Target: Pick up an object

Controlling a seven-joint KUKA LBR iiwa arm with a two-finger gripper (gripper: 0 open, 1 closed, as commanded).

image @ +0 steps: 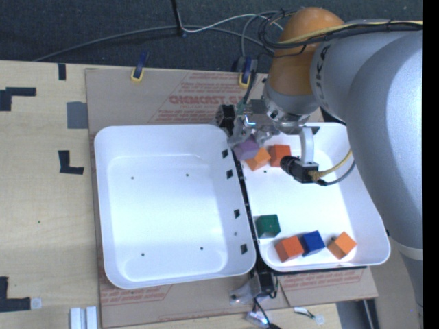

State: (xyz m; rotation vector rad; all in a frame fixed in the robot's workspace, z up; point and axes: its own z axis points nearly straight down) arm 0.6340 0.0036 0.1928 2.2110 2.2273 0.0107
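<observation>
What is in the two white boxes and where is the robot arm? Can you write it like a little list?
left bin: shallow white plastic bin
right bin: shallow white plastic bin
far end blocks: purple block, orange block, darker orange block
near end blocks: green cube, orange-red cube, blue cube, orange cube
arm: grey arm with orange band, over the right bin's far end
</observation>
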